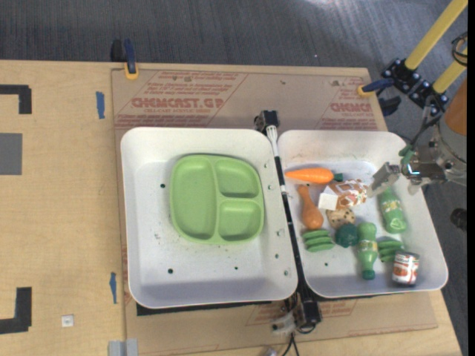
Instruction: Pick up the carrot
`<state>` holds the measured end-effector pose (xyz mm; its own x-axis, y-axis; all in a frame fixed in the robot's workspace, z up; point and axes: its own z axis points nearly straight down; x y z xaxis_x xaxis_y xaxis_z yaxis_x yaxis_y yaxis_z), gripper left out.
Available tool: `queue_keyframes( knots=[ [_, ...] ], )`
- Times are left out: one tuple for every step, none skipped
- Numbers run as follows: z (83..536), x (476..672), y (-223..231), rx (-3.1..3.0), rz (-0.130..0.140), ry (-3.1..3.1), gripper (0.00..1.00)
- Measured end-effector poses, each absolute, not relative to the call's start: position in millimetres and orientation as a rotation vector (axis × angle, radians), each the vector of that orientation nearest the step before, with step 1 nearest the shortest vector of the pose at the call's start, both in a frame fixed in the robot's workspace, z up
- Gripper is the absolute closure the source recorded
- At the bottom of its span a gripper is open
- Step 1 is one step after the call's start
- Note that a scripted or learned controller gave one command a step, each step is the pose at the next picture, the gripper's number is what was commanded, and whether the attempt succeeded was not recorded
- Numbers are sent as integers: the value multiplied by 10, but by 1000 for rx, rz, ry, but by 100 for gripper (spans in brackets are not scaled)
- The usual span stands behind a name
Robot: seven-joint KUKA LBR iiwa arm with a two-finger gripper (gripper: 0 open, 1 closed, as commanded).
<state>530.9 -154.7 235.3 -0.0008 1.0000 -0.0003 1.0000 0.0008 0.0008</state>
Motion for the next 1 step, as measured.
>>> queue_keyframes(
  knots=[
    [944, 5668, -986, 2254, 1, 2187, 0]
  ],
)
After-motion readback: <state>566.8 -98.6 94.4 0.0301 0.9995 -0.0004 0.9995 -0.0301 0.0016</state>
